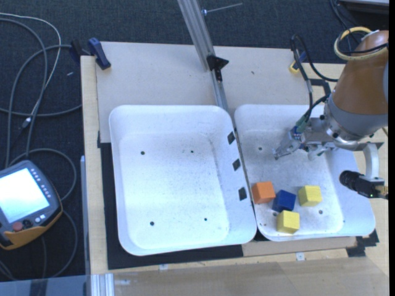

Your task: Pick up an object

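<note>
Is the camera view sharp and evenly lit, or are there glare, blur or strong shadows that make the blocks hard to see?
In the camera view the light is soft and even; the four blocks, orange, blue and two yellow, are sharp and cast only faint shadows on the right bin. The gripper looks slightly soft. The handheld screen at the left is washed out by glare.

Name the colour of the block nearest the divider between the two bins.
Orange; the block shows clearly in the camera view.
</note>
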{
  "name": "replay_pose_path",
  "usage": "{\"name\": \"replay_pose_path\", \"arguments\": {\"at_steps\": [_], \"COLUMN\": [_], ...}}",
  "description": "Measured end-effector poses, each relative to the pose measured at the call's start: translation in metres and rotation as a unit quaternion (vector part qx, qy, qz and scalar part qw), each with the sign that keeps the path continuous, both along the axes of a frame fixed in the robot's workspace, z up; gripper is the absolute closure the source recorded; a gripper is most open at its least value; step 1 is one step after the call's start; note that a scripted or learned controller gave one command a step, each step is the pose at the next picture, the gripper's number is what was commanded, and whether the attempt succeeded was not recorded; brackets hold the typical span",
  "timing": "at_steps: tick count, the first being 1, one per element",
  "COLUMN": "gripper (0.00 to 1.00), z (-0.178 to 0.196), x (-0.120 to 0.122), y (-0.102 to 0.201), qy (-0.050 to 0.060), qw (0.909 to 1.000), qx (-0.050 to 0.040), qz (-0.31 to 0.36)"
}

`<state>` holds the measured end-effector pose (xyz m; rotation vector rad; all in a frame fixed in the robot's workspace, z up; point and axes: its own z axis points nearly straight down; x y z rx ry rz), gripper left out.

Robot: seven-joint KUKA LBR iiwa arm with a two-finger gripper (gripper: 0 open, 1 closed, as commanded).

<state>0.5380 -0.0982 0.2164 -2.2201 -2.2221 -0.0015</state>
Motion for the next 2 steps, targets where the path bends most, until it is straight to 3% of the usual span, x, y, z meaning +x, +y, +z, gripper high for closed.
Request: {"name": "replay_pose_path", "arguments": {"at_steps": [1,2], "gripper": [0.0,0.0], "z": [-0.079,-0.12], "x": [0.04,0.098], "y": [-0.052,-0.068], "qy": [0.002,0.001], "qw": [1.0,1.0], "qx": [-0.0008,-0.0007], "qz": [-0.002,0.0]}}
